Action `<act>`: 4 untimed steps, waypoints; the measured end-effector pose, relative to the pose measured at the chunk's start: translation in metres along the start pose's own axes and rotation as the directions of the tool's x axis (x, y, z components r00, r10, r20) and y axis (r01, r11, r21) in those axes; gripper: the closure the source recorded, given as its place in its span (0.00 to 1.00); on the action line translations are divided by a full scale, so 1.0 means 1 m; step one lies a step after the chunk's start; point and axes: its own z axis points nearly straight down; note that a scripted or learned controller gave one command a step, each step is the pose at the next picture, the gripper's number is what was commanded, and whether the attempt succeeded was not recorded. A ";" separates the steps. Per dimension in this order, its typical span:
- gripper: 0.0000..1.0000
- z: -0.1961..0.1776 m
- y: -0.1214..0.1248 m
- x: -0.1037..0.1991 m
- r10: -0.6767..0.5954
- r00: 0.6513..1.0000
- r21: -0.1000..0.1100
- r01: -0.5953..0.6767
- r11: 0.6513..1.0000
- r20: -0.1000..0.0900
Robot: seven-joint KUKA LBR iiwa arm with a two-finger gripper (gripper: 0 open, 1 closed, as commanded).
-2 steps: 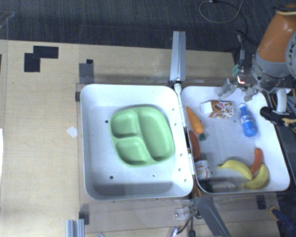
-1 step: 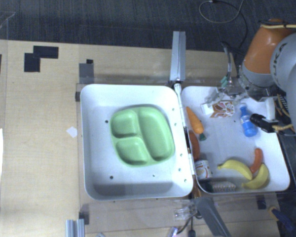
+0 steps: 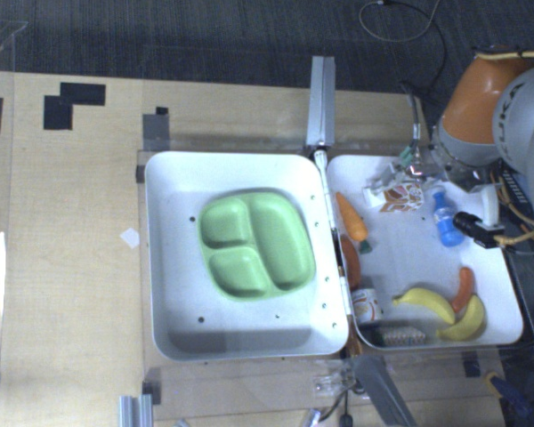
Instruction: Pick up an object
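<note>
From where I stand, the pick has hardly begun, as far as I can judge. The arm [image 3: 507, 105] leans in from the right over the far corner of the right bin [image 3: 507, 327], its orange band and grey wrist hanging above the rim, and the tool [image 3: 420, 160] seems to sit low near the crumpled wrapper [image 3: 396, 194] at the back of that bin; I cannot tell how the tool stands, since the dark parts there run together. Nothing looks lifted: every object appears to lie on the bin floor. The blue bottle [image 3: 445, 221] lies just beside the wrapper, nearest the arm. Along the bin's left wall rests a carrot [image 3: 351, 218], with a darker reddish piece [image 3: 350, 261] below it and a small can [image 3: 365, 305] near the front corner. At the front lie two bananas [image 3: 445, 310], a red sausage-like thing [image 3: 464, 287] touching them, and a dark brush [image 3: 400, 334] against the front wall. The left bin [image 3: 173, 327] carries a green divided tray [image 3: 254, 243], well apart from the arm. My guess is the wrapper or the bottle is the target; the descent, closing and lift all remain to be done.
</note>
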 end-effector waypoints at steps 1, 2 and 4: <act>1.00 -0.012 0.004 0.000 -0.002 1.000 -0.007 0.002 1.000 0.002; 1.00 -0.166 -0.023 -0.005 0.095 0.995 0.048 -0.095 0.994 0.005; 1.00 -0.163 -0.093 -0.006 0.094 0.996 0.050 -0.094 0.994 0.005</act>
